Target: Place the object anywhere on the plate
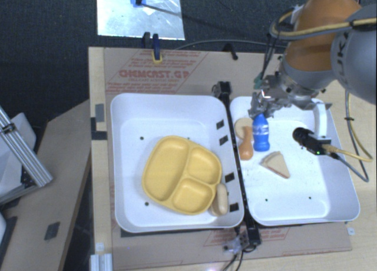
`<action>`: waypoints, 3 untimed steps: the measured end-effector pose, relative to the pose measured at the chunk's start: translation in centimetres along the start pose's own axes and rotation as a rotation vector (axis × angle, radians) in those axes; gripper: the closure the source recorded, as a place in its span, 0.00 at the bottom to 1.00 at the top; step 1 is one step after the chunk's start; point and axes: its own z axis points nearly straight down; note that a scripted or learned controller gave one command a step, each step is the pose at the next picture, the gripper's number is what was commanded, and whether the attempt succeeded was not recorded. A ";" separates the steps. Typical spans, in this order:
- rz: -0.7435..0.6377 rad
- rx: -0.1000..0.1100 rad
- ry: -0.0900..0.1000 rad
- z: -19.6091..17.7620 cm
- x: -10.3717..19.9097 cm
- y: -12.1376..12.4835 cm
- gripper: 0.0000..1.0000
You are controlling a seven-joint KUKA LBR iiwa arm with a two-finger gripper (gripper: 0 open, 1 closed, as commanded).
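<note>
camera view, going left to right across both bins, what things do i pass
yellow plate → pale roll by the plate's right edge → tan and orange food piece → blue bottle → tan wedge

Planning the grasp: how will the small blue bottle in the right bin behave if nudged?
The blue bottle appears to stand upright and narrow, so it probably tips easily. Being round, it would likely roll once down.

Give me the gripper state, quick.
Gripper: open or closed cannot be told from this view; it sits just above the top of the blue bottle in the right bin.
</note>
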 end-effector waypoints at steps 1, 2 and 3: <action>0.000 -0.001 -0.001 0.0 4.4 -1.2 1.00; 0.002 -0.001 -0.001 -0.1 8.8 -2.6 1.00; 0.005 -0.001 -0.001 -0.2 8.7 -2.6 0.00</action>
